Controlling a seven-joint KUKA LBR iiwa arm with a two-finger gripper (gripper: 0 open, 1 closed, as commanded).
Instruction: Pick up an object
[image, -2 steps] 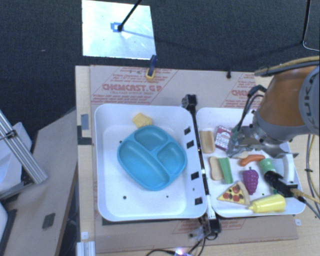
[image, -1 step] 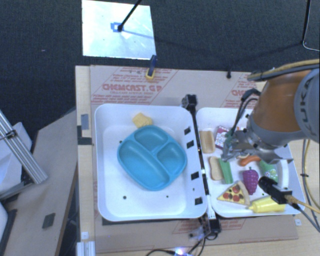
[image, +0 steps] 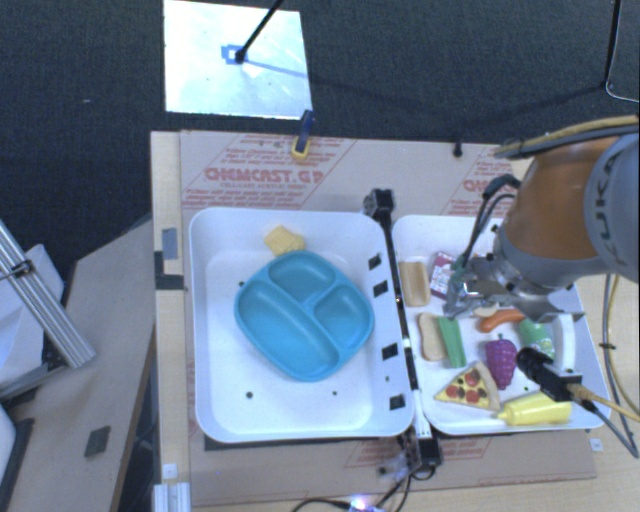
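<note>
Now green stick (image: 452, 341) lies lengthwise near-far, claw (image: 462, 296) above.

right bin (image: 590, 425): a cluster of toy foods. a tan bread piece (image: 413, 282) lies upright along the left wall, a second tan piece (image: 431, 337) below it, touching a green stick (image: 453, 342). a pizza slice (image: 470, 388) lies near the front edge, beside a purple grape bunch (image: 501, 360) and a yellow bottle (image: 534, 408). an orange carrot (image: 497, 320) lies mid-bin. left bin (image: 215, 400): a blue divided plate (image: 303, 313) with a yellow block (image: 284, 240) just behind it.
</note>
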